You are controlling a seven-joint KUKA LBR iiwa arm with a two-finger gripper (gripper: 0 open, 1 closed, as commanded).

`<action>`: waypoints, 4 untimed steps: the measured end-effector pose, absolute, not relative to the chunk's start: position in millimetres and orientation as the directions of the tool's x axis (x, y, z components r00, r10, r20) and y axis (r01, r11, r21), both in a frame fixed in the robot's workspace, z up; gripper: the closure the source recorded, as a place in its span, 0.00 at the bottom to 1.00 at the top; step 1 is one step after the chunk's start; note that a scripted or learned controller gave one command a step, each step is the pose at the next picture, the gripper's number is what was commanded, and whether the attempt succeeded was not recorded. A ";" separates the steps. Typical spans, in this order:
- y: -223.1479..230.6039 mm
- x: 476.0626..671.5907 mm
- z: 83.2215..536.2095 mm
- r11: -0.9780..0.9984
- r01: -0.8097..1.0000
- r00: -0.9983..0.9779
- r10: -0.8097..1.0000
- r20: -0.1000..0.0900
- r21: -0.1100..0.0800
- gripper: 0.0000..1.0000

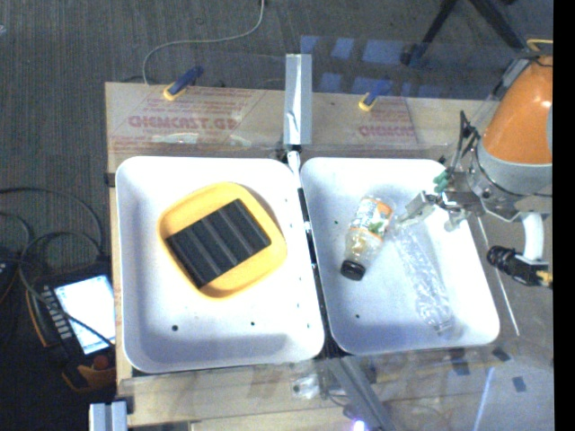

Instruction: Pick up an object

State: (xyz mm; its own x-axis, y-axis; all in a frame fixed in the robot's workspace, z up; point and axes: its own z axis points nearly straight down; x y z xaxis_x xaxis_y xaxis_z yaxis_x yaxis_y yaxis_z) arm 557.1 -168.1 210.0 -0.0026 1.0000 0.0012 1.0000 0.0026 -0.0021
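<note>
left bin (pixel 144 330): yellow tray (pixel 223 239), dark ridged insert
right bin (pixel 467 326): small bottle (pixel 367 233), clear bottle (pixel 424 277)
jaws (pixel 446 206): right edge, state unclear

At the right edge of the frame the arm (pixel 526 137) shows a rounded orange band above a smooth grey collar. Below the collar sits pale grey metal hardware — thin brackets and rods, with a small green spot near the upper part. Dark cables run along its upper left side, and a white piece with a black fitting sits lower right.
</note>
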 end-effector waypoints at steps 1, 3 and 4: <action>-120.0 575.2 119.8 0.047 0.999 -0.047 0.999 0.001 0.000 0.00; -117.9 573.4 99.8 0.090 0.996 -0.090 0.996 0.000 0.011 1.00; -122.7 548.3 148.6 0.131 0.991 -0.131 0.991 0.002 -0.002 1.00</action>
